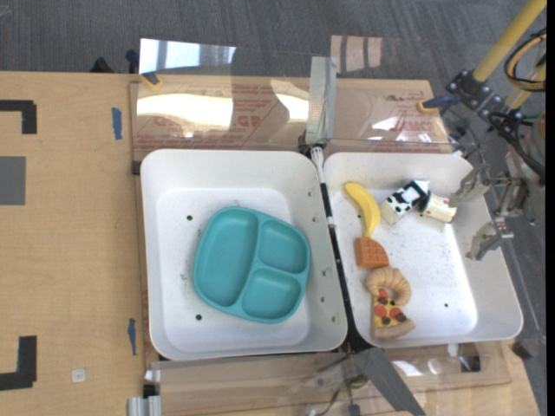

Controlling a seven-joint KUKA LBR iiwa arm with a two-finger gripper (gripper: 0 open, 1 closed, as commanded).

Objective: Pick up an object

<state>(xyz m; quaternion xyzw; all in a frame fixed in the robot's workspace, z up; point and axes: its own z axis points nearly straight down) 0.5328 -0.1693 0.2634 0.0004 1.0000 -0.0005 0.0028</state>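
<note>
A cardboard-covered bench (61,258) on grey carpet carries two white bins. The left bin (165,189) holds a teal divided plate (251,264), while the right bin (494,306) gathers the small toys, likely so a pick has several targets: a banana (362,204), a waffle piece (371,252), a croissant (388,280), a pizza slice (390,313) and a black-and-white cow toy (408,199). The gripper (494,211) hangs at the right bin's right rim, holding nothing; whether it is wide or narrow cannot be told.

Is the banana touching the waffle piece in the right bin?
Cannot tell. In the camera view the banana's lower tip reaches the waffle piece's top edge; no gap or contact shows plainly.
</note>
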